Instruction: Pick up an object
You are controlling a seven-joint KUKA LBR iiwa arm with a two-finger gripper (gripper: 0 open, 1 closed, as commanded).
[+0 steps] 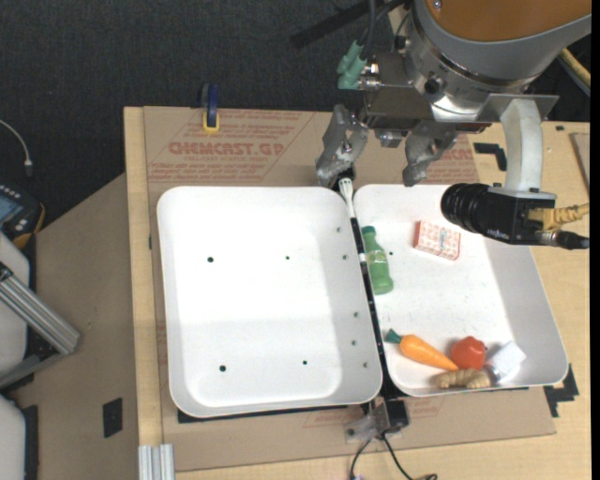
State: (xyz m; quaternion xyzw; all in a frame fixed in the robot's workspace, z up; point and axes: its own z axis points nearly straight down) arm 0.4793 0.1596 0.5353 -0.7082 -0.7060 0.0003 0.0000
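**Robot hand waits above the two white bins**

The grey robot arm with the orange band (506,23) comes in from the top right. Its gripper (380,159) hangs over the far edge of the bins, close to where the two bins meet. The two metal fingers (336,155) are spread wide apart, and there is nothing between them. One finger is above the far corner of the left bin, the other above the far edge of the right bin.

The shallow white bin on the left (253,375) has only small dark dots on its floor.

The shallow white bin on the right (525,309) has all the things in it. A small green plastic bottle (377,261) lies next to the wall between the two bins, a little below the fingers. A small white box with red dots (437,240) lies near the middle of the far part, apart from the bottle. At the near end lie an orange toy carrot with a green top (420,350), a round red toy (470,352), a knobbly tan piece that looks like ginger root (463,379), and a small white crumpled thing (509,360). These four sit close together, and the red toy touches the tan piece.

A black round camera on a white bracket (487,211) sticks out beside the arm, over the right bin's far side.

Both bins rest on a brown cardboard sheet with red letters (225,141), which lies on the pale wooden surface (103,281).
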